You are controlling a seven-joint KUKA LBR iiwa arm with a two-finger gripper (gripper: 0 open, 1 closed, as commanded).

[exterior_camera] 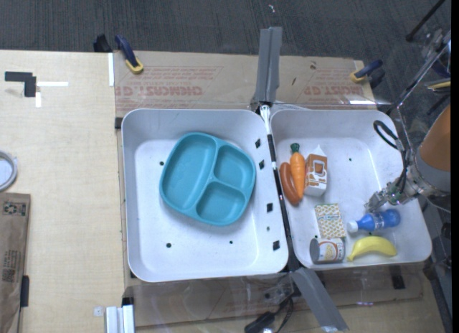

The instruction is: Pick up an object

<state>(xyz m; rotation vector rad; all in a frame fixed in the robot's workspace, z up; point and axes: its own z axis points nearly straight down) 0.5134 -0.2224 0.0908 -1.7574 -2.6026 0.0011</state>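
The right bin (358, 132) holds several objects. An orange carrot (295, 162) and a brown sausage (289, 184) lie at its left, beside a small orange-and-white carton (316, 174). Nearer the front are a patterned box (329, 219), a tin can (328, 250), a yellow banana (371, 247) and a blue bottle (376, 222) lying on its side. My gripper (386, 198) hangs low at the bin's right side, just behind the blue bottle and very near it. Nothing is visibly held in it.
The left bin (143, 202) carries a teal divided plate (208, 179). A grey divider bar (270, 66) runs between the bins at the back. Cables and the arm's body (434, 152) crowd the right bin's right wall. Clamps sit on the cardboard behind.
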